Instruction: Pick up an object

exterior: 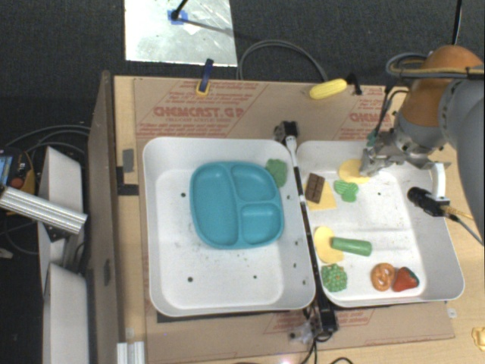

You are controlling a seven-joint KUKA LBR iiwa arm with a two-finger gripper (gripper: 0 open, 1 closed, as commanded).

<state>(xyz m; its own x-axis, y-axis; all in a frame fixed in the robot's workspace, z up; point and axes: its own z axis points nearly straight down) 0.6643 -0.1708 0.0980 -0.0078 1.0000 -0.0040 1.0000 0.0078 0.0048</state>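
Observation:
My gripper [369,164] hangs low over the far part of the right bin [436,237], reaching in from the right. Its tip is at the right edge of a flat yellow piece [349,171]. A small green toy [347,191] lies just in front of that piece. Farther left a brown bar [314,186] rests on a yellow slice [326,199]. Nearer the front lie another yellow piece [326,245], a green cucumber [351,244], a broccoli head [334,277], an orange pretzel [383,276] and a red strawberry [405,279].
The left bin [170,279] holds a blue divided plate [235,205], with a green leafy toy [277,171] at the plate's far right corner. A yellow object [328,89] lies on the cardboard behind the bins. The bins meet at a raised rim [305,218].

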